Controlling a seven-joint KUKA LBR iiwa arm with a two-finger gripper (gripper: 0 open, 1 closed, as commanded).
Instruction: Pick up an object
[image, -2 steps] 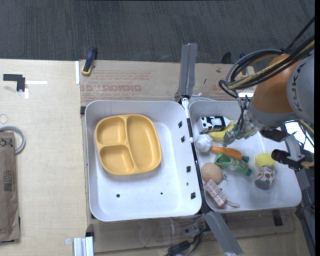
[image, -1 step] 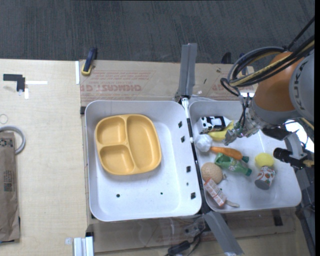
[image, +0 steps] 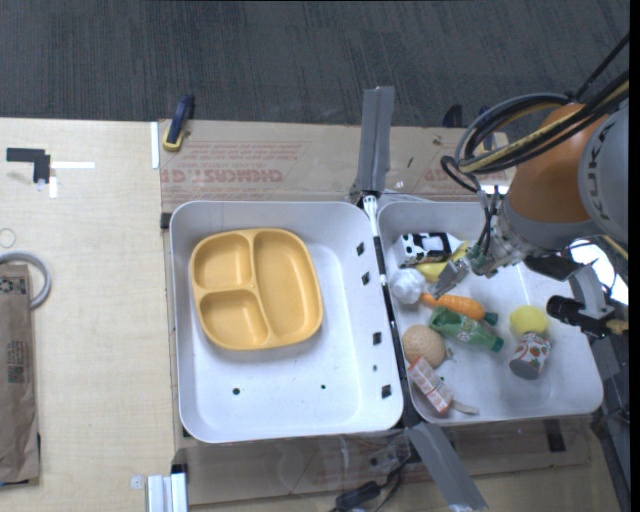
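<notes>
robotics lab | grey-orange arm (image: 560, 170) | cardboard-lined bench (image: 80, 250) | two white bins (image: 200, 400)

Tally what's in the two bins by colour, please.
Yellow: 3, divided plate, lemon, banana-like piece
Orange: 1, carrot
Green: 1, packet
Tan: 1, egg-like ball
White: 1, ball
Black-and-white: 1, toy
Mixed colours: 2, can, wrapper
Total: 10

You have one fixed camera, mounted above the tabletop (image: 80, 300) and looking down at a slant. It stands far enough off to take in both bins: the left bin (image: 200, 400) and the right bin (image: 570, 390) side by side. The arm (image: 560, 170) enters from your right.
</notes>
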